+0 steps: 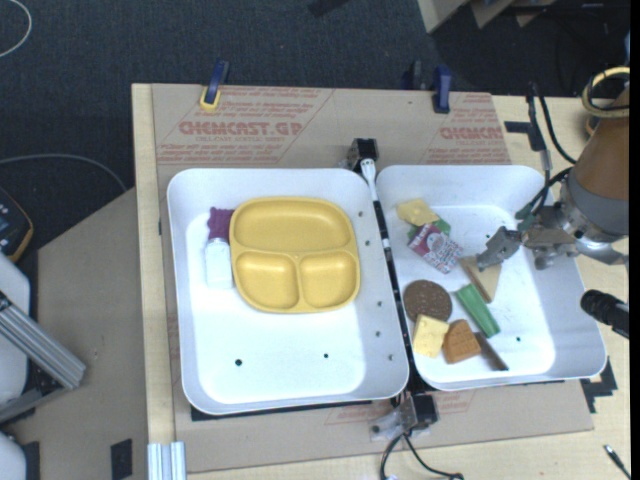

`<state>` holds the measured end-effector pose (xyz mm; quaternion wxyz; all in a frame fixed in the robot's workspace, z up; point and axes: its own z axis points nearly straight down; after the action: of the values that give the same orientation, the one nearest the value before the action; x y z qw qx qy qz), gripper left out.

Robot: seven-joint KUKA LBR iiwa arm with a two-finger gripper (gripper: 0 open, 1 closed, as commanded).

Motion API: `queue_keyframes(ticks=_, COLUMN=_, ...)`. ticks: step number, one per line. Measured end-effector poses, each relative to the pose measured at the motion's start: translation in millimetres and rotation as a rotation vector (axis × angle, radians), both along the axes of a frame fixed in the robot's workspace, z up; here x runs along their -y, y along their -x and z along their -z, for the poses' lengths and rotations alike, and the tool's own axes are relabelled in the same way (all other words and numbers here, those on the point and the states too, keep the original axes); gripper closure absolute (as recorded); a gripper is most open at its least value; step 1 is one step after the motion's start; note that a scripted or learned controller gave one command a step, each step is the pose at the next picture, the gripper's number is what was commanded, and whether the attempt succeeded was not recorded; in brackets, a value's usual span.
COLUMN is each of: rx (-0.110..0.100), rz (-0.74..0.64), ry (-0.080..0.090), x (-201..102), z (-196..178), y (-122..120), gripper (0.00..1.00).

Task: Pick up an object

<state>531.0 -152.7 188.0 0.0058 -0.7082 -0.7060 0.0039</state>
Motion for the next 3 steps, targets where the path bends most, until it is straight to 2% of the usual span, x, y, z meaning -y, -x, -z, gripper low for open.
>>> queue_keyframes(ticks=1, rx=0.014, rz=-0.003, ry=0.003, x=-0.1, z=-6.9, y=-3.3, gripper=0.0)
queue_keyframes(ticks=3, rx=0.005, rz=-0.003, ry=-0.001, x=-5.0, z=101.1, y=17.1, gripper=0.0)
